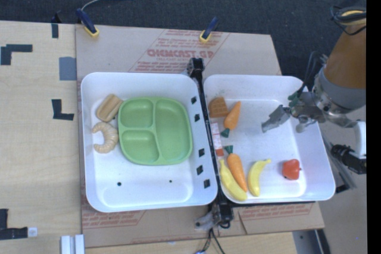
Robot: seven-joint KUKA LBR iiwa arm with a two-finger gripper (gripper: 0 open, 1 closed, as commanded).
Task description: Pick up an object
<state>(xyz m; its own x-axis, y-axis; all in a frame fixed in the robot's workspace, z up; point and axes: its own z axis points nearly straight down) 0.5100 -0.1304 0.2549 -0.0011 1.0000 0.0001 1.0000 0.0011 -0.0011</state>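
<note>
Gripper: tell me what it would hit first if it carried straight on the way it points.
The gripper points left and slightly down across the right bin. Bare floor comes first, then probably the upper carrot, though its height above the bin is unclear.

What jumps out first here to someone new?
The green divided tray filling most of the left bin, with a croissant and a bread piece tucked by its left side. Then the bright toy food in the right bin: two carrots, two bananas and a red tomato. The gripper hangs over the right bin's upper right, above bare white floor.
</note>
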